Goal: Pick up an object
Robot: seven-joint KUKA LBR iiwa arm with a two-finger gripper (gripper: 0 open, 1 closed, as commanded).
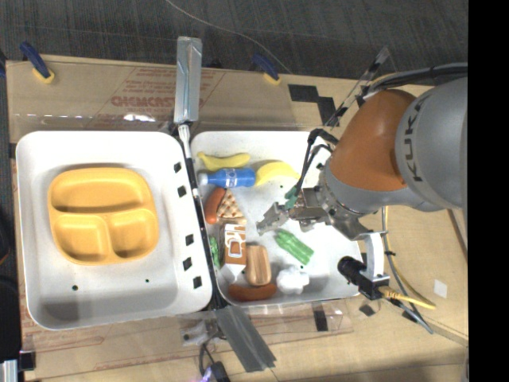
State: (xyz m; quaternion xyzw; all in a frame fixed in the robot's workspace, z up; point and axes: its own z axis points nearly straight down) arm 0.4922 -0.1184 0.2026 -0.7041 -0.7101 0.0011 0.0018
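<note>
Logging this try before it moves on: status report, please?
Gripper low in the right bin, nothing visibly held. Green toy lies just beside it. Toys crowd the bin's left side; yellow tray sits in the left bin.

Even overhead light, fairly bright. Left bin (32,213) white is near blown out, with a soft grey shadow at its lower corner. Mild blur throughout, my arm (398,150) casts little shadow.
</note>
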